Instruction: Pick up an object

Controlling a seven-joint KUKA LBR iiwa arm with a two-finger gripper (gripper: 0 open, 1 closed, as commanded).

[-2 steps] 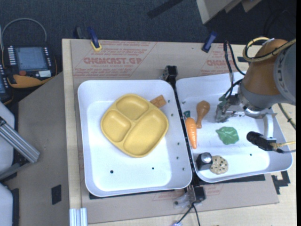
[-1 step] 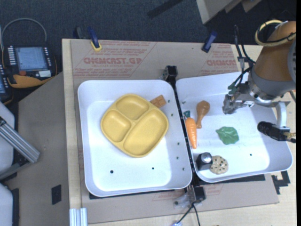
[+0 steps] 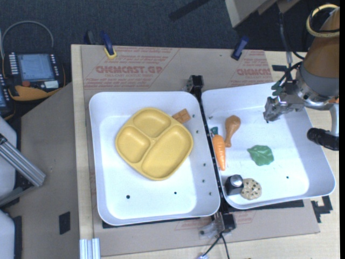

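**Toy food in the right bin, gripper above**

Nearest the camera, a round speckled cookie (image 3: 251, 189) lies beside a small black-and-silver piece (image 3: 234, 183). Beyond the cookie, a crinkled green leaf (image 3: 261, 155), a smooth orange carrot (image 3: 219, 151) with its long axis running toward and away from the camera, and a tan drumstick (image 3: 232, 128). Beyond the leaf, well apart, hangs the gripper (image 3: 274, 110); whether open or closed I cannot tell.

"CHEMCAST" in red, on brown board (image 3: 135, 69)
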